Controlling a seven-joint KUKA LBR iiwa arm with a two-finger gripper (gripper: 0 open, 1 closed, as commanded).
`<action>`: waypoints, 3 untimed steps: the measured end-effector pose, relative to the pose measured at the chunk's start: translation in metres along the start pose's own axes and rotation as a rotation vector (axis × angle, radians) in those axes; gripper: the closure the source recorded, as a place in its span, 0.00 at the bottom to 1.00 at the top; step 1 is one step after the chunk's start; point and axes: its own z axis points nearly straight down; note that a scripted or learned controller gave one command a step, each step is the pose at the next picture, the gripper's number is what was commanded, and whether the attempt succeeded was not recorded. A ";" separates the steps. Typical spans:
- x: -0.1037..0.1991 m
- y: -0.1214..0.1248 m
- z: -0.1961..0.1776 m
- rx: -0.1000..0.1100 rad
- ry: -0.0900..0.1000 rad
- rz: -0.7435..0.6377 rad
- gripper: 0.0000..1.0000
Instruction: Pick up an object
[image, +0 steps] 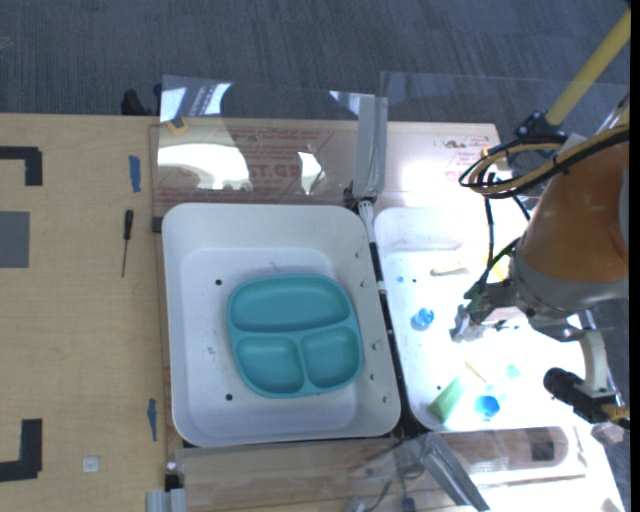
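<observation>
While the gripper (468, 325) hangs low over the right bin (400, 250), its fingertips are too small and washed out by glare to read, so I cannot tell whether it stands open or closed, and nothing can be seen caught in it. The candidates for picking lie around it: a small blue piece (422, 319) just beside it on the side away from the arm, a green block (446, 399) nearer the camera and slightly to that same side, a blue round piece (487, 406) close by the block and almost straight toward the camera from the tool, and a pale stick (449, 269) on the far side. My worry is that none of these sits squarely under the tool, so a descent from here may close on bare bin floor. The small pieces are low and light; a finger landing on an edge could flick one away. The teal divided tray (295, 333) in the left bin (190, 300) lies well apart, beyond the dividing wall, and looks too broad to pinch.
</observation>
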 end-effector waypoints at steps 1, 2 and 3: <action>0.062 0.006 0.007 -0.004 0.002 0.145 1.00; -0.010 0.001 -0.010 -0.010 -0.002 0.093 1.00; -0.008 0.001 -0.009 -0.009 0.000 0.089 0.00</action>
